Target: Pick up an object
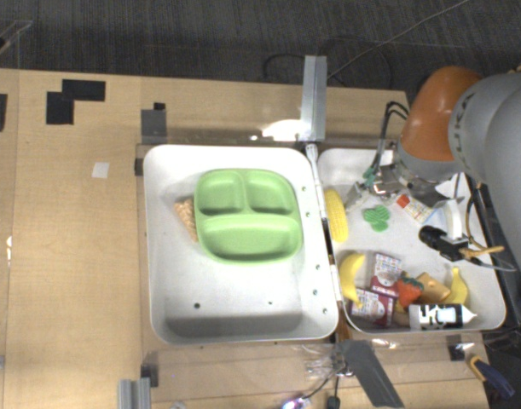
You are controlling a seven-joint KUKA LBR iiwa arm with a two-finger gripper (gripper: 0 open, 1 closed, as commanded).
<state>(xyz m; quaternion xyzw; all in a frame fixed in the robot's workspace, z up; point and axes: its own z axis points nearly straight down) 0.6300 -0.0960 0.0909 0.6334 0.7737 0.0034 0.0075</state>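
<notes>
My gripper (373,184) hangs low over the back part of the right bin (497,312), below the orange band on the arm (439,113). Just in front of it lies a small green object (378,219). A yellow corn cob (335,214) rests along the bin's left wall. Nearer the front are a yellow banana (351,275), a dark red packet (381,285), an orange piece (409,291) and a black and white bottle (437,316) lying on its side. Whether anything is in the gripper cannot be made out.
The left bin (170,296) holds a green divided plate (246,213) with a brown textured item (186,217) half tucked under its left edge. A metal post (315,96) stands behind the wall between the bins. Black cables (452,245) trail by the arm.
</notes>
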